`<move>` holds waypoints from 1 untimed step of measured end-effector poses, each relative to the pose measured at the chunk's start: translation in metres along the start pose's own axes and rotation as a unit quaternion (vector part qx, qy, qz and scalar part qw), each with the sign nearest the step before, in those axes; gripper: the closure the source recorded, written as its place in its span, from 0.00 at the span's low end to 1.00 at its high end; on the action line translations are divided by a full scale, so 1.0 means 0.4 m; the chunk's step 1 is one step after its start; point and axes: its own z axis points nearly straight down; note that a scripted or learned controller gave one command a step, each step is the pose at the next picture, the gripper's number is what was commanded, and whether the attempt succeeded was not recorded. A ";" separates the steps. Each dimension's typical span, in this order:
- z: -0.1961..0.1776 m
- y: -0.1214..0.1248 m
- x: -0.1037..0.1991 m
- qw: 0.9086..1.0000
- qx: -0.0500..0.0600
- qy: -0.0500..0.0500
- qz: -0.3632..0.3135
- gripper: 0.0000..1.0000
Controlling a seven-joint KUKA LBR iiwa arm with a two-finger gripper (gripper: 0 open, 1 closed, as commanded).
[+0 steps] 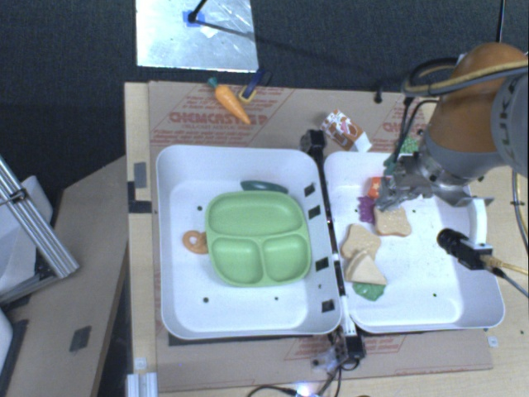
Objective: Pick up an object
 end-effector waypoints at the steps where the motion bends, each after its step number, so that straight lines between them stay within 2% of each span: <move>1: 0.032 0.001 -0.041 1.000 0.001 -0.001 0.003 1.00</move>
